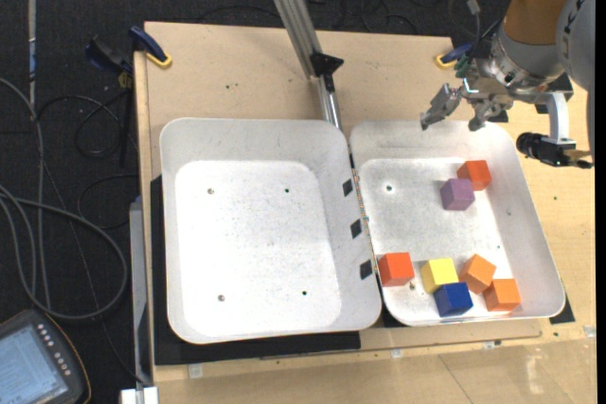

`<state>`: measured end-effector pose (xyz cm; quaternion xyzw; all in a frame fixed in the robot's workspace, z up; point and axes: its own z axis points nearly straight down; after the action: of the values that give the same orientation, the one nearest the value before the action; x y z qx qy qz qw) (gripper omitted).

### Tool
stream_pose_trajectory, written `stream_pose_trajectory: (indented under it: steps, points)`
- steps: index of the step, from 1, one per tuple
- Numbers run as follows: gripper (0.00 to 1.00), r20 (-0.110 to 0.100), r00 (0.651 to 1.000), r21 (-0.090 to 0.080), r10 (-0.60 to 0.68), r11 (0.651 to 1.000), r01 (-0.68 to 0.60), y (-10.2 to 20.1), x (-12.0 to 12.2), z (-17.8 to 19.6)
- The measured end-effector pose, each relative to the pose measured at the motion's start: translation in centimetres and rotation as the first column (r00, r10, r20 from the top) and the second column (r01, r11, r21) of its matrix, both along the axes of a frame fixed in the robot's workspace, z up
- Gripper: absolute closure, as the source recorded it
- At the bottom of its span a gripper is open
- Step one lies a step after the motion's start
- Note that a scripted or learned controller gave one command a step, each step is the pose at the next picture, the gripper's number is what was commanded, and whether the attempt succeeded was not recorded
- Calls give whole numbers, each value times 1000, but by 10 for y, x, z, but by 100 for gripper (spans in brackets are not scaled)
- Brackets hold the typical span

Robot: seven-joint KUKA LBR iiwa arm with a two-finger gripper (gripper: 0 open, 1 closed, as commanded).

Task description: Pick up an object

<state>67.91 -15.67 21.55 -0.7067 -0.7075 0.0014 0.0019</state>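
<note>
My gripper [462, 109] hangs over the far rim of the right bin [530, 203], its two fingers spread apart with nothing between them. Below it in that bin lie an orange cube [475, 173] and a purple cube [457, 194], close together. Along the near side of the bin sit an orange cube [396, 268], a yellow cube [438, 274], a blue cube [454, 298] and two more orange cubes [479, 271] [502, 294].
The left bin [189, 222] lies beside the right one, joined by black clips at the middle. A slanted metal pole [289, 0] crosses the bench's far side. Clamps [151, 47] sit at the bench's far corners.
</note>
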Motion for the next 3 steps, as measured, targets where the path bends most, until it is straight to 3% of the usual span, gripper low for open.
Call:
stream_pose_trajectory:
  steps: [1, 3]
  points:
    - [0, 3, 1000, -1, 2, 1000, -2, 0, 0, 3]
    - [0, -1, 1000, 0, 2, 1000, -2, 5, -6, -114]
